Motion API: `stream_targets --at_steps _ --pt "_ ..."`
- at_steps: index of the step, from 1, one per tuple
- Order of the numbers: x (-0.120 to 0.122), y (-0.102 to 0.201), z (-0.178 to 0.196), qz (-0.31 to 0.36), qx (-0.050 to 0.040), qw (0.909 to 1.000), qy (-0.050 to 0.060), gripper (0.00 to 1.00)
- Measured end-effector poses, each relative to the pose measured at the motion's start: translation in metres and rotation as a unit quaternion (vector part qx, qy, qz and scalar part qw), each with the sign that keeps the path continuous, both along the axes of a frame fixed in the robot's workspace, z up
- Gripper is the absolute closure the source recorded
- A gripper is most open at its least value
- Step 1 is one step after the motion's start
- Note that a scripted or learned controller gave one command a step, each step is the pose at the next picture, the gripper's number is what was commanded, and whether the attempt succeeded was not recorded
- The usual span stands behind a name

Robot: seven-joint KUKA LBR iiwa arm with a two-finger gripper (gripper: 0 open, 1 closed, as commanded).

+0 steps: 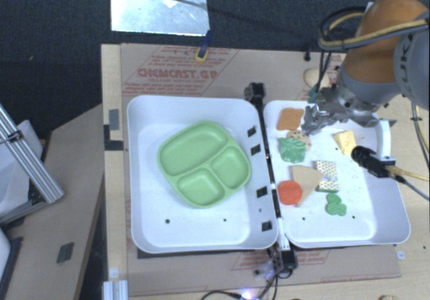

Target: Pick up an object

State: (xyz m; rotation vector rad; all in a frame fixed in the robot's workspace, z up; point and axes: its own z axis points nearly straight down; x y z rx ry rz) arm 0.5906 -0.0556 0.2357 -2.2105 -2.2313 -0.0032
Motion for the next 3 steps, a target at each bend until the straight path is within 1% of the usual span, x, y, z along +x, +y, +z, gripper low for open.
stream_targets --at_steps 1,2,3 --pt "-0.017 0.048 -0.001 0.0 0.0002 1.0 0.001 1.0" --pt "-0.043 0.056 -0.014 -0.003 -0.0008 1.0 0.001 1.0" --pt "-0.043 0.065 -0.019 -0.002 -0.0009 1.0 0.0 1.0"
